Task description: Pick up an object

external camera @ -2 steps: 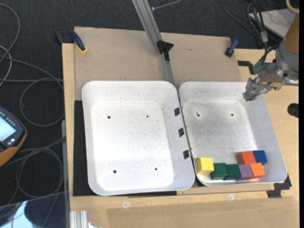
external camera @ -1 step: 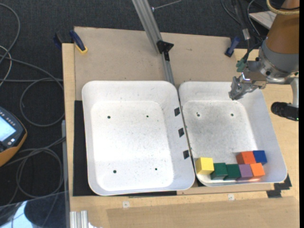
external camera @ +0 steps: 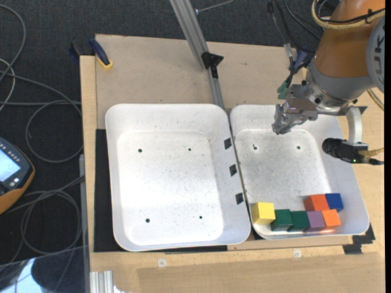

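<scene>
A: From the camera above, where are we seeing the gripper?

B: We are seeing it hanging over the far end of the right bin, under the orange-banded arm. Whether its fingers are wide or narrow, we cannot tell; nothing is showing between them.

A: And the objects?

B: They are all sitting at the near edge of that right bin: a yellow block, two green blocks, a purple block, two orange blocks and a blue block, packed close together, well apart from the gripper.

A: The left bin?

B: We are seeing it lying just beside the right one on the desk.
</scene>
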